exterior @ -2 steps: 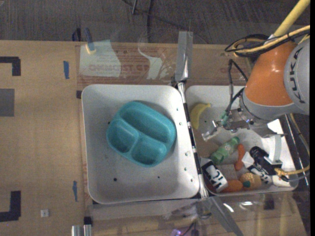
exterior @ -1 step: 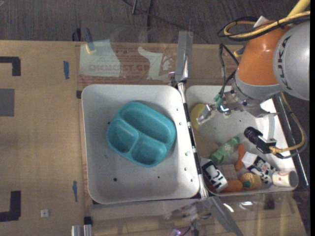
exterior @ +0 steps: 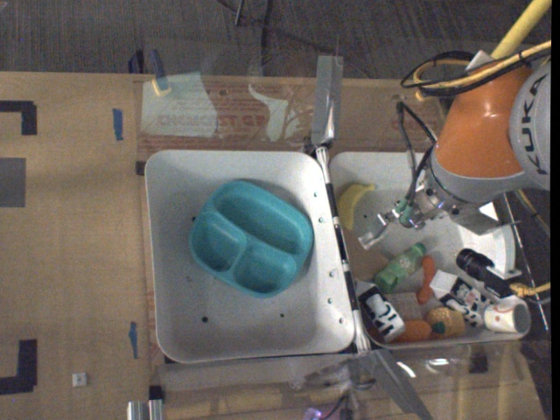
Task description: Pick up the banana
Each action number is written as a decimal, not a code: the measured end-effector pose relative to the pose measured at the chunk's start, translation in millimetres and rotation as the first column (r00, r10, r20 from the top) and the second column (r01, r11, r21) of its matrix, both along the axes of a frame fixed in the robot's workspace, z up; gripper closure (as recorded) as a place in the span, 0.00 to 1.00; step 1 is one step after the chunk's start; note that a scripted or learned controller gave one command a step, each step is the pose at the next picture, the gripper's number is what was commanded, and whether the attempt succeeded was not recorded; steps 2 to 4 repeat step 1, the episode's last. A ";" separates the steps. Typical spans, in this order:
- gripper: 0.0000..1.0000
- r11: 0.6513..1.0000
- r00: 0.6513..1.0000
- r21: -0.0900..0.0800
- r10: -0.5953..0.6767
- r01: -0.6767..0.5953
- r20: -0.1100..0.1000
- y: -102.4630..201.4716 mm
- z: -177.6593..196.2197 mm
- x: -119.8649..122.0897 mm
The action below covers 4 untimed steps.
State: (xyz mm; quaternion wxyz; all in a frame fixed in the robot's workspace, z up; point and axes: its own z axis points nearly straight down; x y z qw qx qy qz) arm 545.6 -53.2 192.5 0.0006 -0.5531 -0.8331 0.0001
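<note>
Though near the banana [exterior: 353, 204], fingers [exterior: 374, 234] of unclear spread.

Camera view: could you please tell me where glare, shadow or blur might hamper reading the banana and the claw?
In the camera view, light is even over the left bin; the teal tray reads sharply. The banana is soft-edged and partly shaded beside the divider. The claw looks small and blurry. Glare streaks the clear sheet above the bins.

A pale wooden bench [exterior: 70, 261] with blue tape marks [exterior: 118, 123] stands on dark carpet [exterior: 105, 16].
</note>
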 end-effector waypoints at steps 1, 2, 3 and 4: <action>0.00 0.999 0.999 -0.002 0.037 -0.037 0.006 -5.4 21.3 82.4; 0.00 0.999 0.999 -0.002 0.037 -0.037 0.006 -5.4 21.3 82.4; 0.00 0.999 0.999 -0.002 0.037 -0.037 0.006 -5.4 21.3 82.4; 0.00 0.999 0.999 -0.002 0.037 -0.037 0.006 -5.4 21.3 82.4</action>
